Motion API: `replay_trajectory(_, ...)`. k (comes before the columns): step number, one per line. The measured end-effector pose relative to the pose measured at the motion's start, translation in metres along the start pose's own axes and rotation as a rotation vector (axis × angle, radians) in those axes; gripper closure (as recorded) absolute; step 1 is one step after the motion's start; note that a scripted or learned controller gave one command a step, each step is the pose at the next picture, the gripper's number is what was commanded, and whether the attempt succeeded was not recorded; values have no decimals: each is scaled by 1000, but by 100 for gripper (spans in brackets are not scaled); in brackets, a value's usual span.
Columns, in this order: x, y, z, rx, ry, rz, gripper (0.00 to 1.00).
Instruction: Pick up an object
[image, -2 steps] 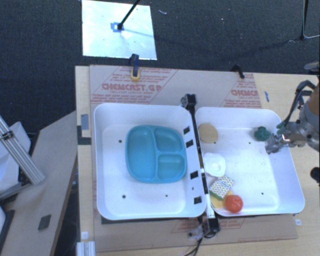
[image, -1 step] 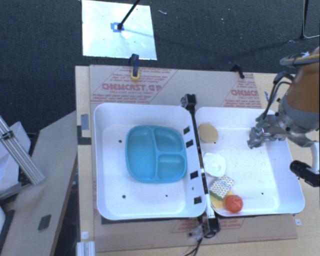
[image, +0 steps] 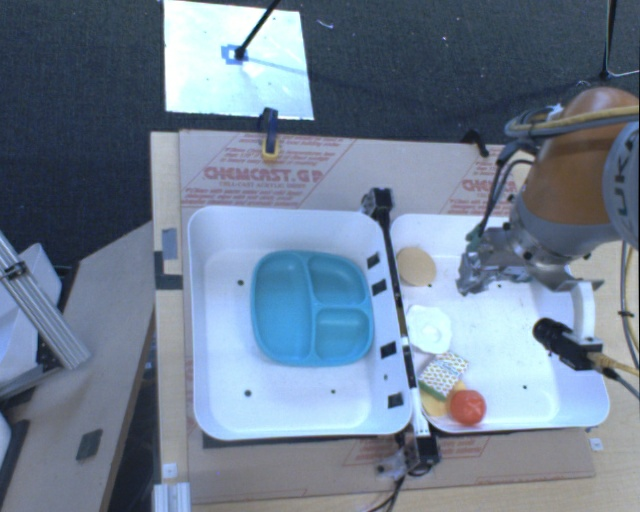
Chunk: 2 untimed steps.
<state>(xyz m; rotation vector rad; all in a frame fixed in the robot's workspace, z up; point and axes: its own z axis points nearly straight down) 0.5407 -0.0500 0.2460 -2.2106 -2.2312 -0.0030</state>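
Risk is coming from position: the claw (image: 478, 272) is hovering over bare bin floor, apart from the tan disc (image: 416, 266). Closing there is probably catching nothing. I cannot tell its state.

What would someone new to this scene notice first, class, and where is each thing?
The blue tray stands out most, lying in the middle of the left bin. Next comes the arm's orange band at upper right, with the gripper hanging over the right bin. Then the red tomato in that bin's near left corner, beside other small toy foods.
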Motion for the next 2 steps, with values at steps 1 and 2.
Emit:
replay_trajectory(1, 57, 9, -5, -2, 0, -2, 100)
replay_trajectory(2, 106, 11, 10, 1, 0, 0, 100)
